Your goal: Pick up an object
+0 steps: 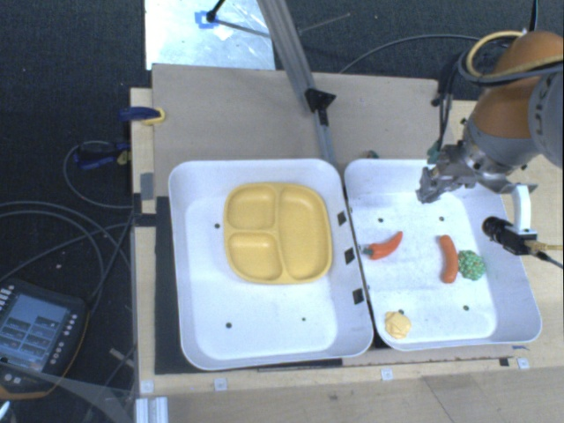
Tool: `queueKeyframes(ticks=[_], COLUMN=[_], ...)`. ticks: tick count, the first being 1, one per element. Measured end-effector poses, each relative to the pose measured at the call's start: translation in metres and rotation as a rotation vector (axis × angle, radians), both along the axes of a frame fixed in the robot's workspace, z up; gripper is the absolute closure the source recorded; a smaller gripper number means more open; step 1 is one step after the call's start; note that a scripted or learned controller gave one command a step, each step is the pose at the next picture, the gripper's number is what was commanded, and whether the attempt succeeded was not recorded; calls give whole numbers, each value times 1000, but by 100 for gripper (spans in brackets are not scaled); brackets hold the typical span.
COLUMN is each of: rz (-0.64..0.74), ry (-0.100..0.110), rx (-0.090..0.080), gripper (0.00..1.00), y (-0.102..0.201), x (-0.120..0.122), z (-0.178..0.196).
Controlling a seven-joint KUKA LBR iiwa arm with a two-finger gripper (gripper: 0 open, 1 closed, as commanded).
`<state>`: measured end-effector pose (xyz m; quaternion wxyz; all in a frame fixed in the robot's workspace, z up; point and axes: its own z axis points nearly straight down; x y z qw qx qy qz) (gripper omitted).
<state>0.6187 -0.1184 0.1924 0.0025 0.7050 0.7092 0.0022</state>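
The tool (435,186), its state impossible to tell, hung above bare bin floor, likely missing the small orange carrot-shaped toy (384,246) and closing on nothing.

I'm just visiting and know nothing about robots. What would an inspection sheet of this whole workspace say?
Surface: brown bench bearing two shallow white bins, left bin and right bin.
Job's things: in right bin, small red chilli pepper, orange sausage-shaped toy touching green broccoli-like toy, pale yellow lumpy toy.
Clutter: yellow three-compartment plastic tray in left bin.
Grippers: two-finger gripper over right bin's far side, holding nothing visible.
Cables: black cables on floor at left.
Surroundings: handheld control pendant, dark carpet.
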Motion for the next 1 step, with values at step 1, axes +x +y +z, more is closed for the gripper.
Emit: queueKeyframes(ticks=[1], rz=[1], ry=[2], rx=[0], gripper=[100], y=[0], x=[1], z=[22])
